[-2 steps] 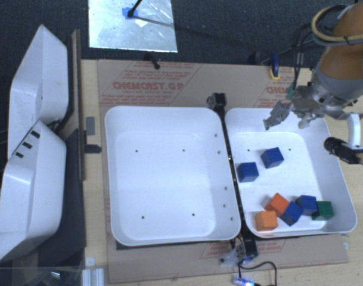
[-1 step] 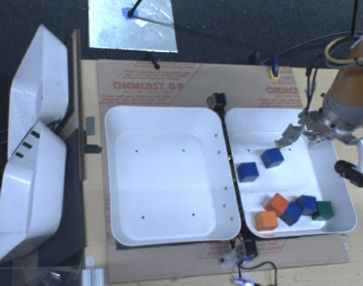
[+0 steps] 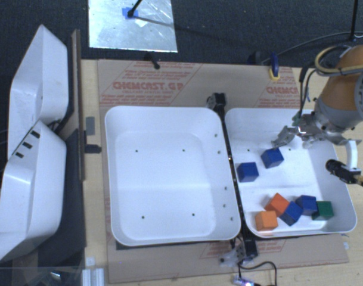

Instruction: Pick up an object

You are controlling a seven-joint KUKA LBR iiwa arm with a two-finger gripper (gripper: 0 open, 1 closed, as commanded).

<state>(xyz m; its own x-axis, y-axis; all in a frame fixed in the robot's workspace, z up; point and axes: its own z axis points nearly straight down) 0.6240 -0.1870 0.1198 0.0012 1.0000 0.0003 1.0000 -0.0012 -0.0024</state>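
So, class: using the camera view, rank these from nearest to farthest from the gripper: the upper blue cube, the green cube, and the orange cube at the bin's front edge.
Measured from the gripper:
1. Upper blue cube, just below it in the right bin's middle.
2. Green cube, in the front right corner.
3. Front orange cube, at the front edge, left of the cluster.

Looks like a robotics lab: cardboard-lined counter [image 3: 169,79] with two white bins [image 3: 169,121] clamped side by side, loose cables [image 3: 324,55] trailing, dark carpet floor [image 3: 241,16], spare white tubs [image 3: 38,142] stacked aside.
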